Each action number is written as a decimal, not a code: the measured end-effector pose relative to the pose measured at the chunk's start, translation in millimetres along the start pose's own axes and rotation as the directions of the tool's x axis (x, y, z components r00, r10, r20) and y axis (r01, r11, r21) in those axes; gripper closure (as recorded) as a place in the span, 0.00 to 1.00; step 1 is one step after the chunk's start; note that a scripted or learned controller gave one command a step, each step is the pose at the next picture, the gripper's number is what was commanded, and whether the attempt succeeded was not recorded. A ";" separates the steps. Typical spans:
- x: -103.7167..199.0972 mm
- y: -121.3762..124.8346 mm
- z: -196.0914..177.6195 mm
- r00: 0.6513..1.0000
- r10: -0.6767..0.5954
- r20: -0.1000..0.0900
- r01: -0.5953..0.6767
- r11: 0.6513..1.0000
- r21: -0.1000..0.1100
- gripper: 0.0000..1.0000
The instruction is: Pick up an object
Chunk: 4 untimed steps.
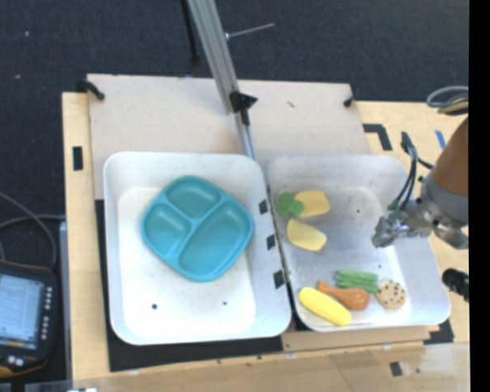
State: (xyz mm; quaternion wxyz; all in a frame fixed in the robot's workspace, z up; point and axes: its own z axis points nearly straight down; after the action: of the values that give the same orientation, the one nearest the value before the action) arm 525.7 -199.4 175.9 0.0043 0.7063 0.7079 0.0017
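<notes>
Over the right-hand bin (408,178), the KUKA arm's gripper (385,233) hangs above bare white floor; at this slant and size it cannot be told how the pincer is set, and nothing is seen in its grasp.

The candidates for pickup all lie in that bin. Toward the bin's far left corner sits a yellow toy piece with a green leafy end (304,204), and just nearer the camera a plain yellow lump (306,235), the two close together but apparently not touching. Along the bin's near wall is a crowded cluster: a yellow corn-like piece (325,306), an orange carrot-like piece (346,296) lying against it, green bean-like strips (356,279) just above the carrot, and a speckled cookie (390,294) at the cluster's right end. The left-hand bin (118,219) holds only a blue divided plate (198,228).

Judged from this layout, the plain yellow lump looks the soundest choice: it stands free of the bin walls, with room on either side for the pincer. The near-wall cluster would likely foul a descent, since neighbours touch. A good attempt would centre over the chosen piece, straddle its narrow axis, and descend fully before clamping.
</notes>
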 end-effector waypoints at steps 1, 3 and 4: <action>-1.8 2.4 -46.5 1.000 -0.001 -0.001 0.001 1.000 0.001 1.00; 94.0 7.3 -56.7 1.000 -0.006 -0.005 0.006 1.000 0.004 1.00; 142.0 14.0 -50.2 1.000 -0.005 -0.005 0.005 1.000 0.008 1.00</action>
State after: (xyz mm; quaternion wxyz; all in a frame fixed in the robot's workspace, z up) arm 539.0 -57.2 225.7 -0.0001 0.7046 0.7097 0.0007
